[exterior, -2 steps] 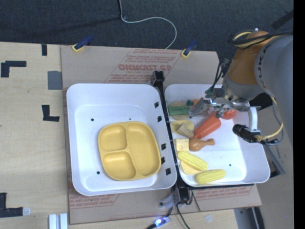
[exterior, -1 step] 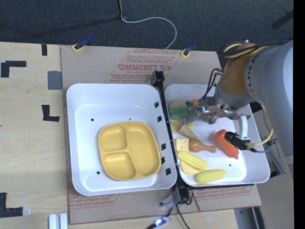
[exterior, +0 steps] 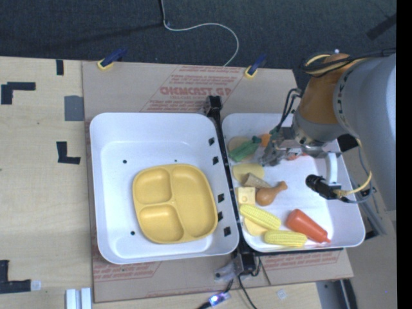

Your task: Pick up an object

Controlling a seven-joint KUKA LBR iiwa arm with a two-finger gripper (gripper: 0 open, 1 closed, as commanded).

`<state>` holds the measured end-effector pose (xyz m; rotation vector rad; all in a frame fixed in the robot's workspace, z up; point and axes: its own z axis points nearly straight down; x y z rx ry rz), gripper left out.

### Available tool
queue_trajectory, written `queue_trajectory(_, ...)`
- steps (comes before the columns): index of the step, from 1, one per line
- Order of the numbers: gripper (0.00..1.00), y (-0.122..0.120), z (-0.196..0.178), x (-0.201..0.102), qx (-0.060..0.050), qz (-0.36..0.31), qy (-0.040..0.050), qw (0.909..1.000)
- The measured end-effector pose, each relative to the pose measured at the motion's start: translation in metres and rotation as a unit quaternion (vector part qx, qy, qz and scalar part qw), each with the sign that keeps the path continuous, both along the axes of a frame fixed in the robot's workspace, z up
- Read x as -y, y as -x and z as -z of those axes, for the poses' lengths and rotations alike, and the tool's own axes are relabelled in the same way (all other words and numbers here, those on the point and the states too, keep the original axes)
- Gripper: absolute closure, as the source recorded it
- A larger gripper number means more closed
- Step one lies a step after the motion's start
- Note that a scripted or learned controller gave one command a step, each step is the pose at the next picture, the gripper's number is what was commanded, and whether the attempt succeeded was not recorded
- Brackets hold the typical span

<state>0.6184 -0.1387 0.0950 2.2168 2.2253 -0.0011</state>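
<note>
1. You have two white bins side by side on the counter (exterior: 38, 172): the left bin (exterior: 109, 172) and the right bin (exterior: 351, 227).
2. In the left bin lies a yellow divided plate (exterior: 174, 203), flat, with three compartments.
3. The right bin holds the toy foods. A green vegetable (exterior: 244, 149) sits near its upper left corner, with a pale yellow piece (exterior: 248, 172) just below it.
4. Lower down you see a small yellow block (exterior: 246, 195) beside a brown drumstick (exterior: 270, 192).
5. Toward the front edge lie two corn cobs (exterior: 261, 217), one (exterior: 284, 238) lower than the other, and an orange-red carrot (exterior: 307, 226) just to their right.
6. The arm reaches in from the right, and its gripper (exterior: 278, 148) sits low over the upper part of the right bin, just beside the green vegetable.
7. You cannot tell how far the gripper is open, nor whether it has hold of anything; the view is too cluttered there.
</note>
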Motion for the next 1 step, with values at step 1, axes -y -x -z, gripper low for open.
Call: queue_trajectory(1,1.0,0.0009,-0.0467,0.0074,0.002,0.001,0.0002,1.0)
